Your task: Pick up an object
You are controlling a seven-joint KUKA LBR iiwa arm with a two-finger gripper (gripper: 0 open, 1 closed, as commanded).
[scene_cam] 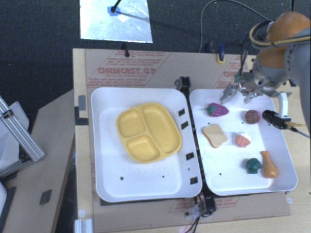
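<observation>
Cardboard sheet (127,68) under bins (146,191) reads "CHEMCAST".

Arm (291,42) cut off at right edge

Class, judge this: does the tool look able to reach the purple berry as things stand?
Probably yes. The tool hangs just beyond the berry, open, with nothing lying between them; the bread sits clear of it.

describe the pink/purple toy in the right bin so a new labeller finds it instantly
Start at the right white bin and go to its far left corner, beside the central divider. The magenta plastic toy fruit with a green leafy end lies there, just beyond the tan toy bread slice. It is the only magenta piece.
</observation>
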